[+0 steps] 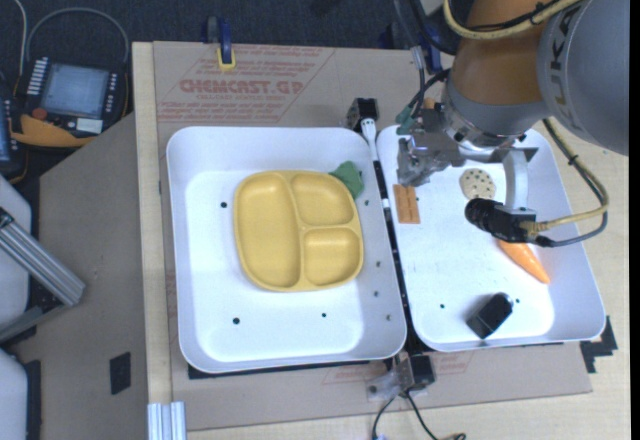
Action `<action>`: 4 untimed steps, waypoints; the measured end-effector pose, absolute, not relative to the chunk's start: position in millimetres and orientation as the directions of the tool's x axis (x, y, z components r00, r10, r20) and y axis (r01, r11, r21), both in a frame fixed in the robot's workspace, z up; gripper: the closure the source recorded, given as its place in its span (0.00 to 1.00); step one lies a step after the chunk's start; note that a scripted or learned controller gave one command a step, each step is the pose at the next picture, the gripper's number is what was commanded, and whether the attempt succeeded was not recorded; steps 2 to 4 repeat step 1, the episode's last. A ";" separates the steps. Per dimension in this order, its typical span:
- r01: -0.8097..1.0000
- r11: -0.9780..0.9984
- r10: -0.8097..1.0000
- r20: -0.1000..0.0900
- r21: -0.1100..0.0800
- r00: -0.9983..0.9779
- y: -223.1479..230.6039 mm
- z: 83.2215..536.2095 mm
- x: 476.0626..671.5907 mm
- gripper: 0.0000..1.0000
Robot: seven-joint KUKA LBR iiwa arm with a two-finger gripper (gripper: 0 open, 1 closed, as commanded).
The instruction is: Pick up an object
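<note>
Tool over right bin, grip state unclear; nearby: cracker, carrot, black block.

Two shallow white bins, the left bin and the right bin, are set touching side by side on a printed cardboard sheet, by which the tabletop is covered.

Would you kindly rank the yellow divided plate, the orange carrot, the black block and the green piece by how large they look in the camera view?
1. Yellow divided plate, by far the largest.
2. Orange carrot.
3. Black block, close to the carrot in size, so this order is unsure.
4. Green piece, though the plate hides part of it.
</note>
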State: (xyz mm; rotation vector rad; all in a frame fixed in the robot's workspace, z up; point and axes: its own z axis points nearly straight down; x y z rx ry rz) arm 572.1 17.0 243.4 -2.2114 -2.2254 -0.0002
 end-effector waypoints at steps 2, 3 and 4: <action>1.000 0.006 1.000 0.002 -0.004 -0.006 61.0 236.6 561.2 1.00; 1.000 0.006 1.000 0.002 -0.004 -0.006 61.0 236.6 561.2 1.00; 1.000 0.006 1.000 0.002 -0.004 -0.006 61.0 236.6 561.2 1.00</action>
